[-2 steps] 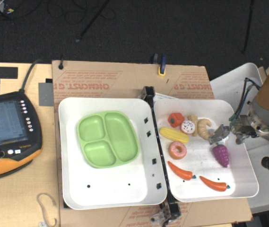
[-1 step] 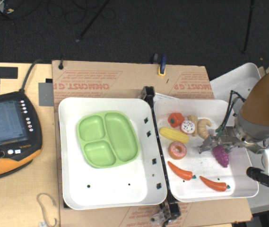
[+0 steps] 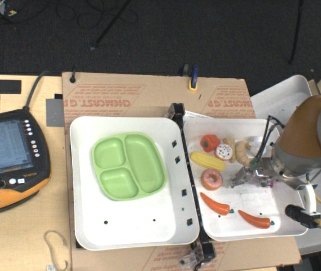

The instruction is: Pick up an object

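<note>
Seen from above, a grey robot arm is reaching into the right bin point(image 3: 284, 222) from the right. Its gripper point(image 3: 245, 176) is hanging low over the bin floor, just right of a pink doughnut point(image 3: 211, 179) and below a tan pastry point(image 3: 242, 151); nothing is showing between its tips. Also lying in that bin are a red tomato point(image 3: 209, 143), a speckled white ball point(image 3: 224, 151), a corn cob point(image 3: 207, 161) and two red chillies point(image 3: 214, 203) point(image 3: 255, 219). The left bin point(image 3: 87, 219) is holding a green divided plate point(image 3: 128, 166).
</note>
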Motion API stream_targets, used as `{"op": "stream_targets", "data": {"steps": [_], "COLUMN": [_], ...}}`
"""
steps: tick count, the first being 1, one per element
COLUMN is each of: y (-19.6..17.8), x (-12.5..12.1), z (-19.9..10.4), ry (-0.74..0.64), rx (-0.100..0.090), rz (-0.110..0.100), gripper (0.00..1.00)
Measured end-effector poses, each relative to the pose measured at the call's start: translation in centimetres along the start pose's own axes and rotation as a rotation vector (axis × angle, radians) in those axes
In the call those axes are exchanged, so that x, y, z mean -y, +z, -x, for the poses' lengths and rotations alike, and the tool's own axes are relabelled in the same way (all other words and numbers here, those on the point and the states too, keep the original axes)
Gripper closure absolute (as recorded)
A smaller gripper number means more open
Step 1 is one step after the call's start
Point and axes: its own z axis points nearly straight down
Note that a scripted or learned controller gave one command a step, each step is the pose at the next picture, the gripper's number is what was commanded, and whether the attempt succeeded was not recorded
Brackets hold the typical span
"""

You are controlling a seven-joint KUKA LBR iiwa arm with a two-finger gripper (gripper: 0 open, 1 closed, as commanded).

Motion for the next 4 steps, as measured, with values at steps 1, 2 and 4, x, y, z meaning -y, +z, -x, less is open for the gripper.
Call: {"op": "stream_targets", "data": {"steps": [1,2,4], "y": [-0.9,-6.5,-10.8], "x": [0.1,-0.9,-0.4], "z": [0.2,0.1,-4.9], "ry": [0.007,0.001,0.000], "rx": [0.000,0.003,0.001], "rz": [-0.002,0.004,-0.003], "gripper": [1.00,1.00,1.00]}}
